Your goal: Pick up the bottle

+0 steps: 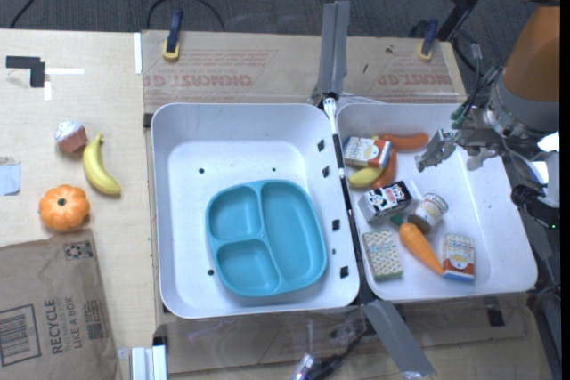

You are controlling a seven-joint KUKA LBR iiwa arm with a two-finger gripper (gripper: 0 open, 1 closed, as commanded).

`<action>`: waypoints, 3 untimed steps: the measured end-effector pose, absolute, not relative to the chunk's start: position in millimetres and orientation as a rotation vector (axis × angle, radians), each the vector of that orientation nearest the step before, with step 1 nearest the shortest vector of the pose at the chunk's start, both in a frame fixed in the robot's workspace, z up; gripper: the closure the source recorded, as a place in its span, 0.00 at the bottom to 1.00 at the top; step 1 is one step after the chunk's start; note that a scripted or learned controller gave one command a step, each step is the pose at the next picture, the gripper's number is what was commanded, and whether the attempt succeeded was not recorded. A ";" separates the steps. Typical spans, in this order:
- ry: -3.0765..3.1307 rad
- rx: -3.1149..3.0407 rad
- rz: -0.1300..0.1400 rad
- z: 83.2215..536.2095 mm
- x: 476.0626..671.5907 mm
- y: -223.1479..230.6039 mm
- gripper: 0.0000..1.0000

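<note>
two fingers of the hand [452,149] stand apart above the bottle [429,212], crowded by carrot [419,246] and milk carton [385,200].

Arm [534,58] cut off by the right edge. Cardboard box [44,316] cut off at the bottom left corner. Yellow item [363,177] partly hidden under the carton [367,152]; identity cannot be told.
</note>
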State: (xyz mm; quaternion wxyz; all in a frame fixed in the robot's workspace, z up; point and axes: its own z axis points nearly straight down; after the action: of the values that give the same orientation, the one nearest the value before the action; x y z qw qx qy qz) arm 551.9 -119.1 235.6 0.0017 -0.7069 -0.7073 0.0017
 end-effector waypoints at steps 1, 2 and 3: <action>-2.066 -2.363 0.008 256.2 477.7 -22.5 0.00; -1.454 -2.785 0.009 310.0 478.1 72.2 0.00; -1.317 -2.854 0.010 427.4 478.3 145.4 0.00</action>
State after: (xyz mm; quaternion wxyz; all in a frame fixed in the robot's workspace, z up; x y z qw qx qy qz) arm 478.3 145.4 427.4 -0.0010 -0.9080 -0.4189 0.0032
